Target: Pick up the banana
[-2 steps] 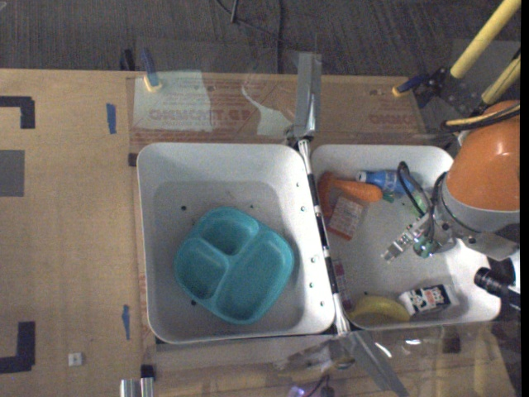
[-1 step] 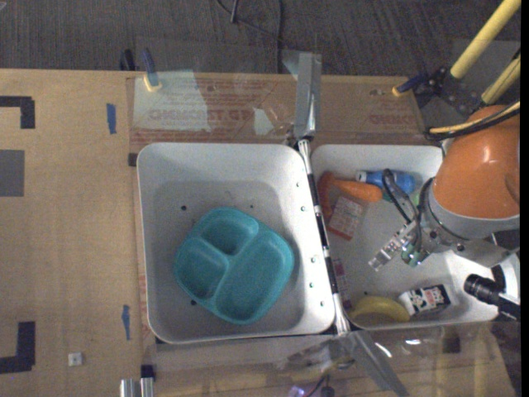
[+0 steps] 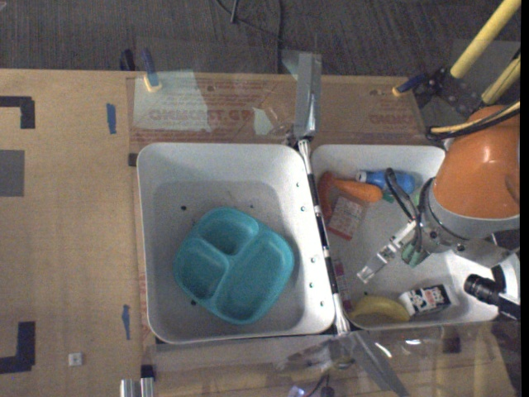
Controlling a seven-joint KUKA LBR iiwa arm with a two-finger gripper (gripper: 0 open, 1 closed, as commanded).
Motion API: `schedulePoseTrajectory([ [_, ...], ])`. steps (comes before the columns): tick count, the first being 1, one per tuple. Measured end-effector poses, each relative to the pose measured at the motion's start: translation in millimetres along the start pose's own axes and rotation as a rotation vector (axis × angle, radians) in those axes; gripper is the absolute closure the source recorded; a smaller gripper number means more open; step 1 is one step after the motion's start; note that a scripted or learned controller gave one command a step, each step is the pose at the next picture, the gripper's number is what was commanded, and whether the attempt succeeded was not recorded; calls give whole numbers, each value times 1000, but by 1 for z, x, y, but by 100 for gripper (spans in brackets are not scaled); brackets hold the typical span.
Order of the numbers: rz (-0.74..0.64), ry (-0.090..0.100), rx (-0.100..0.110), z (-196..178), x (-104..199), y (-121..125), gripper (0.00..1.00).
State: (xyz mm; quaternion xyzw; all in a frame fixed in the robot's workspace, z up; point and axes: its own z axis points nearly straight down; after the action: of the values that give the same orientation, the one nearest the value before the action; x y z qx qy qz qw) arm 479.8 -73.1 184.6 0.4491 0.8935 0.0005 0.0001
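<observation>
Banana lying at lower edge of right bin, near divider, untouched. Tool hovering just above-left of it, jaw state probably unreadable from this angle — can't tell. Grasp and lift not yet done.

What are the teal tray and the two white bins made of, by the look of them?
The teal tray looks like moulded plastic: one even colour, rounded compartments, a soft sheen. The left bin and right bin also seem plastic, matte white with rounded corners, though painted metal can't be ruled out.
</observation>
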Motion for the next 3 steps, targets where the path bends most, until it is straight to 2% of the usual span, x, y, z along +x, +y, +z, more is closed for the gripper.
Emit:
schedulePoseTrajectory([
  [1,-36,-1,0,60,-27,-20,0],
  [2,-441,-15,-11,95,-46,-27,0],
  [3,-436,-23,-15,84,-49,-27,100],
])
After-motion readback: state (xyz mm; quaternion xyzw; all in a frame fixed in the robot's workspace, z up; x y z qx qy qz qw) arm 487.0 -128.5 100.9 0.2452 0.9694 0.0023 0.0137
